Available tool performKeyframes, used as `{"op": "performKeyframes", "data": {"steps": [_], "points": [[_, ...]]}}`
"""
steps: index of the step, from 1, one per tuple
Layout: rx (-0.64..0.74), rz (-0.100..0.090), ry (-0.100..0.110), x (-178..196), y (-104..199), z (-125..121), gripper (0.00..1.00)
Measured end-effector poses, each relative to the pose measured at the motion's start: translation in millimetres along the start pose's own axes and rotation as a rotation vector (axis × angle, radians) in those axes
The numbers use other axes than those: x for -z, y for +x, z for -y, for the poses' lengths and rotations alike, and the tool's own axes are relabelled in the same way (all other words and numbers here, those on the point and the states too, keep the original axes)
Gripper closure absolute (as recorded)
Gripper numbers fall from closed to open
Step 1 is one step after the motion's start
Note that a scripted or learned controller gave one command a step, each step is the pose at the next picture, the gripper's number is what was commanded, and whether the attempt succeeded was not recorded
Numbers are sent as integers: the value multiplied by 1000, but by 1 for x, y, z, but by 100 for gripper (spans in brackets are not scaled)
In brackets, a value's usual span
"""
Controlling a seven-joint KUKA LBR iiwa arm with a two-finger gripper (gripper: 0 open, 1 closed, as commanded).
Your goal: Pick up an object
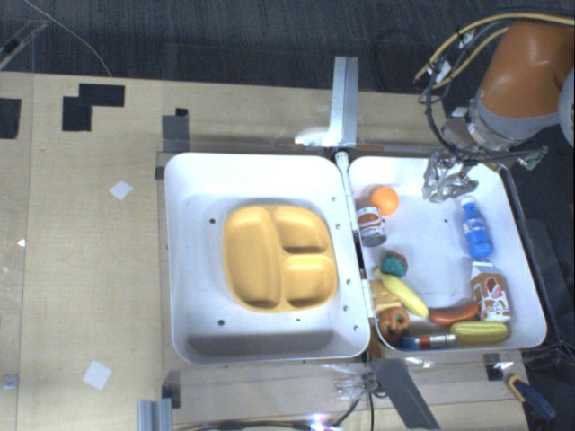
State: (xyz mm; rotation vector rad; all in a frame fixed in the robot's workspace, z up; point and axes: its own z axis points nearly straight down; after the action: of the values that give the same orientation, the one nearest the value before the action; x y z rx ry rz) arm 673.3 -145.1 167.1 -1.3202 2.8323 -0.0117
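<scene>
Toys crowd your right bin (530, 330): a marker (428, 340) and bananas (404, 294) nearest, a blue bottle (476, 230) and orange ball (384, 199) beyond. A yellow tray (278, 257) fills your left bin (184, 241). Farthest, your gripper (448, 180) hovers above the bottle; I cannot tell its opening.

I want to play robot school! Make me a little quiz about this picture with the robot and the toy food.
1. True or false: the yellow tray lies in the left bin.
2. Which bin is the robot's hand above? A) left bin B) right bin C) neither
3. Fill in: the blue bottle lies near the right bin's ____ wall.

Key: 1 true; 2 B; 3 right.
</scene>
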Motion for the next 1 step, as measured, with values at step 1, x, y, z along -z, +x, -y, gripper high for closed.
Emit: {"op": "performKeyframes", "data": {"steps": [1], "points": [[-100, 2, 4, 115, 12, -14, 100]]}}
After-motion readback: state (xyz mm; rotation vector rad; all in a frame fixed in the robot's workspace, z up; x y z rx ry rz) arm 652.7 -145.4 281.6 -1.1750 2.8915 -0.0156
